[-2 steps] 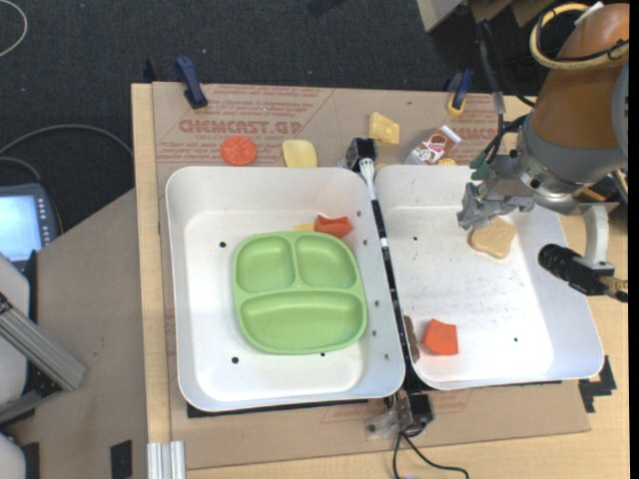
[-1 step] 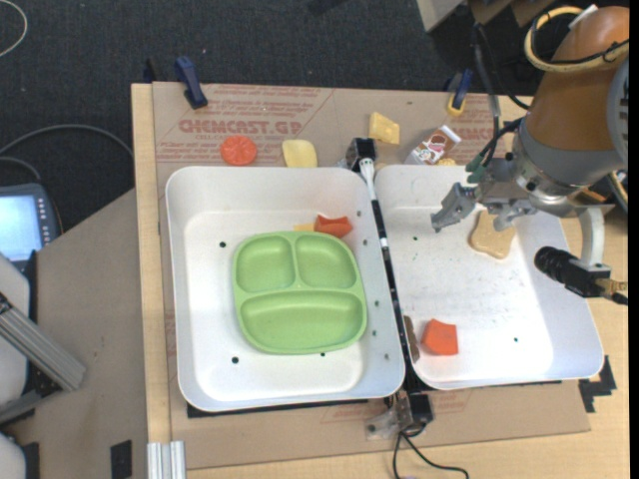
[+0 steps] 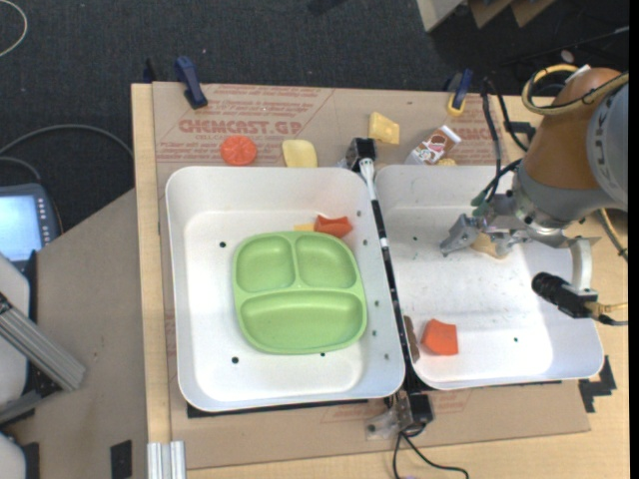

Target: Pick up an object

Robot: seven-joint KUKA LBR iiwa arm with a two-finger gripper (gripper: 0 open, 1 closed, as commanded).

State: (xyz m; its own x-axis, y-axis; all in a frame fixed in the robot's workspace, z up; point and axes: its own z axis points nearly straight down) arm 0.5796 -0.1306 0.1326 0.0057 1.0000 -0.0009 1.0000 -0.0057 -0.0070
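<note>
Gripper (image 3: 469,236) sits low in the right bin (image 3: 559,362), near its upper middle; whether it is open or closed I cannot tell. Nearest pickable thing, an orange block (image 3: 440,337), lies well apart by the bin's lower left corner. Green divided plate (image 3: 298,292) fills the left bin (image 3: 190,267), another orange piece (image 3: 334,226) touching its upper rim.

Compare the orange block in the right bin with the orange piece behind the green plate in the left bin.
The orange block lies in the right bin, in the open near its front edge; the orange piece lies in the left bin, tucked against the green plate. The block looks chunkier, the piece flatter. Both share an orange colour.
</note>
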